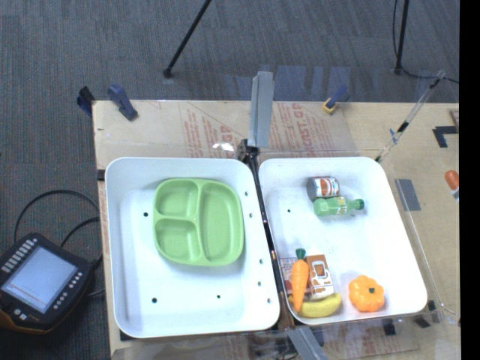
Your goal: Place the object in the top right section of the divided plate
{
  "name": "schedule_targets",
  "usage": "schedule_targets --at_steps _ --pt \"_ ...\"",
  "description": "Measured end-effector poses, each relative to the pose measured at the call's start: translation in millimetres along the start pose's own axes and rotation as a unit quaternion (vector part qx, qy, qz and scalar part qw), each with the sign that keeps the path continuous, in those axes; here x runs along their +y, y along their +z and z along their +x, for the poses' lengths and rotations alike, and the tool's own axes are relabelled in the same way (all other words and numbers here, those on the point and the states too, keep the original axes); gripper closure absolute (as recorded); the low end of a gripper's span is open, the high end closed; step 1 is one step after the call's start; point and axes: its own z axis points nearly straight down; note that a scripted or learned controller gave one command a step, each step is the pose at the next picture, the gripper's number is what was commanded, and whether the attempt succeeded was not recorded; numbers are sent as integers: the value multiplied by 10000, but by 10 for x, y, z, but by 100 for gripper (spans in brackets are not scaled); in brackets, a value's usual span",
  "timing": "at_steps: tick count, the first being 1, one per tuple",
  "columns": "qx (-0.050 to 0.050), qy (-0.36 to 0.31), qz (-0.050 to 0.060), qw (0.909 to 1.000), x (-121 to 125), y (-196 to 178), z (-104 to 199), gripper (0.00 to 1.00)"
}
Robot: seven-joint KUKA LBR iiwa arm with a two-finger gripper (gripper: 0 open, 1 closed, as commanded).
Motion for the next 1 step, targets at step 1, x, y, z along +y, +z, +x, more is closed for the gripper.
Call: schedule_targets --at_steps 1 --pt "8 -903 9 9959 401 294 1077 100"
